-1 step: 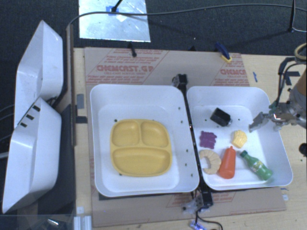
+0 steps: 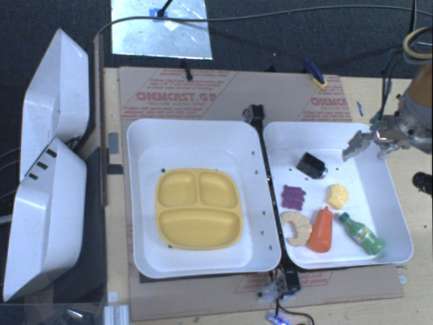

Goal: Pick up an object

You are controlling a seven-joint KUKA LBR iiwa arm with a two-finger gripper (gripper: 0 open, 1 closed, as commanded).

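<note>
The right bin (image 2: pixel 399 215) holds several small items: a black block (image 2: pixel 311 164), a purple piece (image 2: pixel 293 196), a yellow corn-like piece (image 2: pixel 337 196), a beige croissant (image 2: pixel 296 227), an orange bottle (image 2: pixel 321 230) and a green bottle (image 2: pixel 360 234). My gripper (image 2: pixel 366 152) hangs over the bin's upper right part, to the right of the black block and above the items. Its fingers (image 2: pixel 352 145) stand open with nothing between them.
A yellow divided plate (image 2: pixel 198 207) lies in the left bin (image 2: pixel 139 181). White bin-like shells (image 2: pixel 51 168) stand at the far left off the bench. Cables run along the back, and a clamp (image 2: pixel 254 114) sits between the bins.
</note>
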